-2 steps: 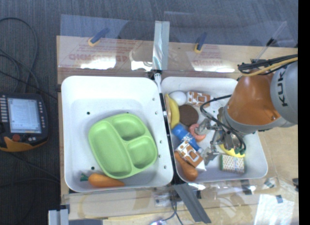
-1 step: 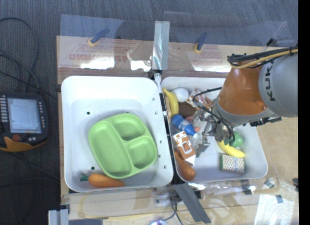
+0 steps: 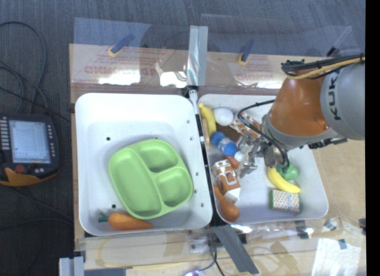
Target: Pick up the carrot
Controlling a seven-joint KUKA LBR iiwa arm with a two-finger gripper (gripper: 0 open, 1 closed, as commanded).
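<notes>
Carrot: orange, lying flat in the left bin at its near edge, close to the near-left corner, just beside the green divided plate, green stub pointing left.

Right bin: two bananas, one at the far-left corner, one near the hand; a white ball; a blue item; a small carton; a patterned box; a brownish item at the near edge.

Hand: low over the right bin's middle, well apart from the carrot (finger spread cannot be told amid clutter; nothing visibly gripped).

Left of the surface: a control pendant.
</notes>
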